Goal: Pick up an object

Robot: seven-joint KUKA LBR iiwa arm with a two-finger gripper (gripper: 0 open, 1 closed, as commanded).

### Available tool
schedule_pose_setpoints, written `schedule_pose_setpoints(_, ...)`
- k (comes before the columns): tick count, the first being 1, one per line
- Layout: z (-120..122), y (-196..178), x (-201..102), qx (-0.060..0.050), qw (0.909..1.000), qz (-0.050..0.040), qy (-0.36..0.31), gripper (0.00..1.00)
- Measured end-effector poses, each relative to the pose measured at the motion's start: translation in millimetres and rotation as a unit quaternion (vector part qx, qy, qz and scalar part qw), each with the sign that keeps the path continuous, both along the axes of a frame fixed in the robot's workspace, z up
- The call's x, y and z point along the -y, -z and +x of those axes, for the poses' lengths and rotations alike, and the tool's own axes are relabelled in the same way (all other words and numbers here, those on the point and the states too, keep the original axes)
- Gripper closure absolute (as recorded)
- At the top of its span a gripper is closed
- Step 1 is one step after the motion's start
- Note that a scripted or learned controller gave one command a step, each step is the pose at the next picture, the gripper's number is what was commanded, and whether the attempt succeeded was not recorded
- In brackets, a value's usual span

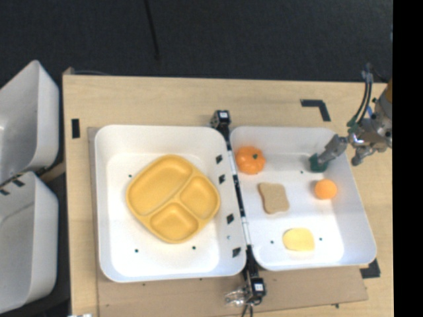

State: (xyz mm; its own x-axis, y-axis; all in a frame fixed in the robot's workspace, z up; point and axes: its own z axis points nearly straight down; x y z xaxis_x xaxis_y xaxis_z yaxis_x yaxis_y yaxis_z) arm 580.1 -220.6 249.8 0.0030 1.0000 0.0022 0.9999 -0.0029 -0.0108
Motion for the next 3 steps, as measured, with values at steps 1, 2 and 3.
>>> schedule_pose_setpoints(1, 2.4, -7.4, -0.6, 0.006, 1.0, -0.0016, -0.002, 0.0)
schedule_pose_setpoints(2, -4.8, 37.9, 5.2, 0.004, 1.0, -0.0023, 0.0, 0.0)
schedule_pose_setpoints(3, -1.4, 100.0, 7.0, 0.004, 1.0, -0.0022, 0.001, 0.0)
